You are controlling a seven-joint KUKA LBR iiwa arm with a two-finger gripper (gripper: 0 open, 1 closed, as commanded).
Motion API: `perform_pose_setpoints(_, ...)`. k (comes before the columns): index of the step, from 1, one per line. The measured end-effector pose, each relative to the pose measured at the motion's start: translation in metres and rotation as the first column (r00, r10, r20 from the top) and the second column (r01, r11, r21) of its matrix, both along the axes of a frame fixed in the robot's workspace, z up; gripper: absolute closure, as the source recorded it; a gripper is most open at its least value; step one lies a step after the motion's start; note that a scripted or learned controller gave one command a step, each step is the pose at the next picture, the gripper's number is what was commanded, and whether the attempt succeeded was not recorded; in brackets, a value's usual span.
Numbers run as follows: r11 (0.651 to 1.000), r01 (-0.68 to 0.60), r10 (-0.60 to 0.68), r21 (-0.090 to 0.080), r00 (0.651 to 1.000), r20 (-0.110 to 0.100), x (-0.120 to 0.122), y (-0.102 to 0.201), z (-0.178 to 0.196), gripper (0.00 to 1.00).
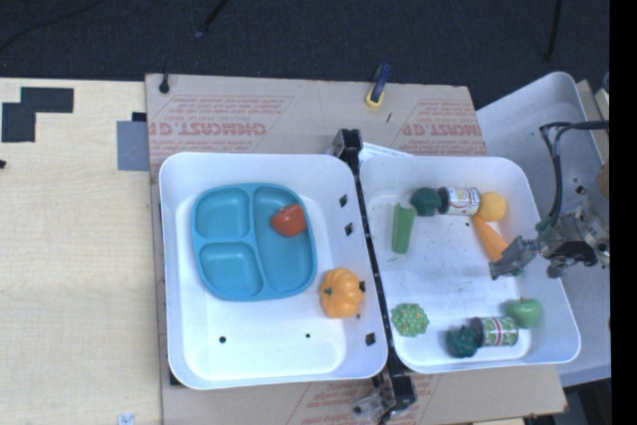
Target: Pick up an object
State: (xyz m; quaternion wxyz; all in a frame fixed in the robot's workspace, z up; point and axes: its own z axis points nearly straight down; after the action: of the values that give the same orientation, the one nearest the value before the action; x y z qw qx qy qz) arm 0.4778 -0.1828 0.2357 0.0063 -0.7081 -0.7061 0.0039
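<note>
Nearest the lens, at the right bin's [537, 176] right edge, hangs the claw [520, 257], and whether it is open or closed cannot be told from above. Just left of the claw, inside that bin, lies an orange carrot [487, 238], touching a yellow ball [491, 206] and a small bottle [453, 201]. A green block [402, 228] stands farther left. Below the claw sit a green apple [527, 313], a second bottle [488, 333] and a broccoli head [409, 319]. Beyond, the left bin [249, 353] holds a blue divided plate [219, 269] bearing a red piece [289, 220], with an orange pepper [341, 294] beside it.
</note>
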Motion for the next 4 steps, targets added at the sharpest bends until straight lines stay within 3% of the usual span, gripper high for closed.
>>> perform_pose_setpoints(1,1.0,-0.003,0.003,-0.003,1.0,0.013,0.002,0.0,0.006,0.0)
perform_pose_setpoints(3,1.0,-0.004,0.004,0.0,1.0,0.009,-0.012,-0.002,-0.108,0.0)
perform_pose_setpoints(4,1.0,-0.014,0.014,0.013,1.0,0.014,-0.008,0.008,-0.148,0.0)
